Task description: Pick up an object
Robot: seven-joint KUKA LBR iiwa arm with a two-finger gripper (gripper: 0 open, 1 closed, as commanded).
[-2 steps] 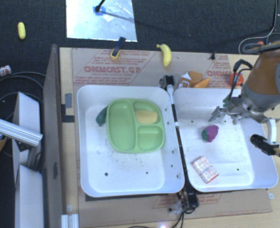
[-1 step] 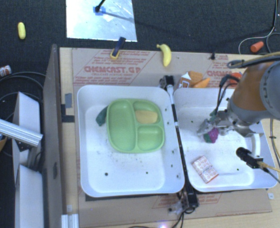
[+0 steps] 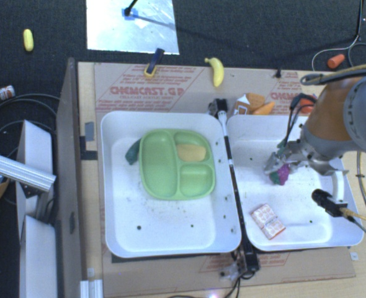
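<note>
My gripper (image 3: 276, 165) hangs low over the middle of the right bin (image 3: 307, 231), reaching in from the right. A small purple object (image 3: 281, 176) lies right at the fingertips, touching or just below them; I cannot tell whether it sits between the fingers. A pinkish wrapped packet (image 3: 268, 220) lies near the front of the same bin. In the left bin (image 3: 118, 185) sits a green divided plate (image 3: 174, 164) with a yellow piece (image 3: 191, 152) in its upper right compartment. A dark green object (image 3: 133, 151) peeks out from the plate's left edge.
A black bar (image 3: 227, 151) runs along the divide between the bins. Behind the bins lie a yellow banana (image 3: 216, 71), an orange carrot-like toy (image 3: 262, 107) and a blue-yellow tool (image 3: 153, 63). Cables run on the right.
</note>
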